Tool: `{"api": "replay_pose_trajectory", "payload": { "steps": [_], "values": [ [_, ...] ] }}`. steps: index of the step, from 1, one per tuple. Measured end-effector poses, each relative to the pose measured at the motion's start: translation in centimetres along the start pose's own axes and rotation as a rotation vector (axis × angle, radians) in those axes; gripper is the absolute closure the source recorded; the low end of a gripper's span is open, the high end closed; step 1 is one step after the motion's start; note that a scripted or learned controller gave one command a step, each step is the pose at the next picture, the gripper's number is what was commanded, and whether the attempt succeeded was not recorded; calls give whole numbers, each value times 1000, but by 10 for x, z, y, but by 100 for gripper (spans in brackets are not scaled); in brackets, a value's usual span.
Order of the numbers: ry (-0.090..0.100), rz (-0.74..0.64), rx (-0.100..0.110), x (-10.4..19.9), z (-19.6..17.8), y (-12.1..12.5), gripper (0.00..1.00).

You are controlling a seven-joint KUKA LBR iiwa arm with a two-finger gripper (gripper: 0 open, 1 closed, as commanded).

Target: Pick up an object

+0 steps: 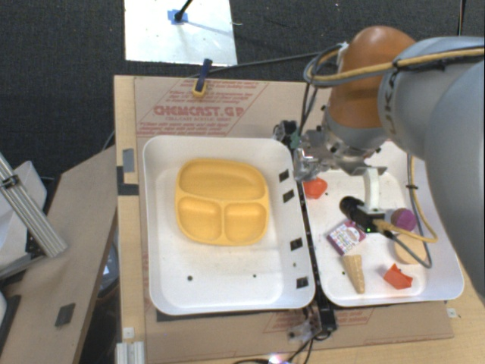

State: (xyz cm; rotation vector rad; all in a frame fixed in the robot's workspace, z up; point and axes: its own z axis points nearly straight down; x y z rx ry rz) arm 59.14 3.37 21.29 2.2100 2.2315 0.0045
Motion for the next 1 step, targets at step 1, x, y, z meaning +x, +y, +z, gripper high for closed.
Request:
{"api": "replay_pose_trajectory", "payload": {
  "steps": [1],
  "values": [
    [1,0,0,47,-1,11,100]
  ]
}}
